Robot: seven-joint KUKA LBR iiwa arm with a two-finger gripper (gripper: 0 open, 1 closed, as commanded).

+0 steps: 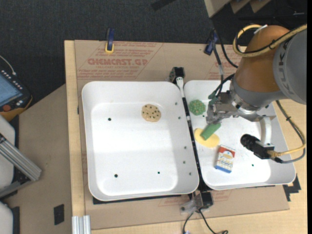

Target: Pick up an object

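Green block (pixel 210 130) overlaps yellow disc (pixel 211 141) in right bin (pixel 253 177), six o'clock of gripper (pixel 213 119); grip state: cannot tell.

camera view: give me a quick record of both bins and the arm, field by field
left bin: one chocolate-chip cookie, toward the far side
right bin: green round piece, green block, yellow piece, small red, white and blue carton
gripper: low over the right bin, at the green block's upper end
green block: tilted, overlapping the yellow piece
grasp: cannot tell whether the block is held
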